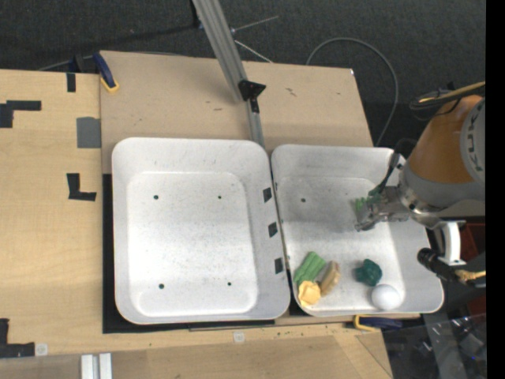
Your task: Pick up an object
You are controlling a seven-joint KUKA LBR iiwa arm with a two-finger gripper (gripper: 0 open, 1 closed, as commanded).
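My gripper (365, 215) hangs low over the middle of the right bin (331, 172), reaching in from the right. A small green thing (360, 204) shows right at its tip; whether it is gripped I cannot tell. Along the bin's front lie a green ridged piece (309, 267), a tan piece (329, 275) and a yellow piece (308, 294) close together. A dark teal lump (368, 272) and a white ball (386, 297) sit to their right, in front of the gripper.
The left bin (189, 227) sits beside the right one, with black clips along the shared wall. A slanted metal pole (225, 42) reaches down to the bins' back edge. The arm's grey and orange body (446, 164) stands over the right rim.
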